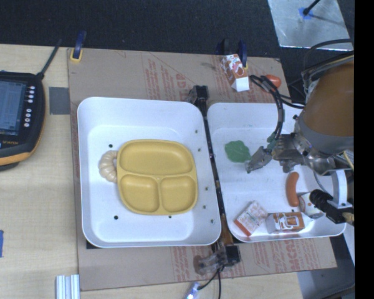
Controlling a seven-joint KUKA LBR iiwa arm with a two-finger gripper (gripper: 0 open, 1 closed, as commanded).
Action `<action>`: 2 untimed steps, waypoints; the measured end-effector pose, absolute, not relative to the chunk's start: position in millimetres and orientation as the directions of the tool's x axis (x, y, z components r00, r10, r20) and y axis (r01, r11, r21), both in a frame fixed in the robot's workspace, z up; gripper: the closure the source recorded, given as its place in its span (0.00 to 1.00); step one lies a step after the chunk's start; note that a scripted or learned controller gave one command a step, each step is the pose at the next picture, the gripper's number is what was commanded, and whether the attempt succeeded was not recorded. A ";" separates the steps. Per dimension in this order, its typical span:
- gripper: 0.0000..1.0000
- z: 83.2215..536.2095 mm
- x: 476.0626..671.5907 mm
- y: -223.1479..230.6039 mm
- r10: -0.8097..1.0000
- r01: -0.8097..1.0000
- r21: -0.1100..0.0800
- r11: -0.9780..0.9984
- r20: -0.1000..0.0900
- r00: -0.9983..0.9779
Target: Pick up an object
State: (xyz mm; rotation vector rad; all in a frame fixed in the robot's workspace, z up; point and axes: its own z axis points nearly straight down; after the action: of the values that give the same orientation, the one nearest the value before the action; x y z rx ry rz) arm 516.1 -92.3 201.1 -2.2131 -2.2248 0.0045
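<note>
**Arm over the right bin, green piece just beside its tip**

Brown cardboard covers the middle of the pale wooden worktop (25, 229), and two white bins sit on it side by side. Taking the right bin (237, 120) as the landmark: the left bin (93, 167) touches its left wall and carries a yellow divided tray (157, 176), with a beige ridged object (108, 165) tucked against the tray's left edge.

Inside the right bin, a flat green leaf-shaped piece (237, 151) lies in the left half, toward the far wall. The end effector (257, 162) hangs just to the right of that piece, its dark tip low over the bin floor; nothing shows between its fingers, and whether they are spread or closed cannot be told. An orange sausage-shaped item (292, 189) lies near the bin's right wall. Two printed packets (252, 218) (288, 222) rest along the near wall.

Beyond the bin's far wall stands a small carton (235, 71). Far to the left of both bins sits a teach pendant (9, 117).
</note>
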 end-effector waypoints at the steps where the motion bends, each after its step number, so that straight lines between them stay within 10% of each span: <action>1: 0.00 168.5 575.5 -177.4 1.000 1.000 -0.003 0.002 -0.001 -0.002; 2: 0.00 128.8 556.6 -212.4 1.000 1.000 -0.005 0.005 -0.001 -0.005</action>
State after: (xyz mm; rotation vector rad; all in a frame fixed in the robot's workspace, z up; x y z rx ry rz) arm 556.6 -212.4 128.8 -2.2147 -2.2247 0.0065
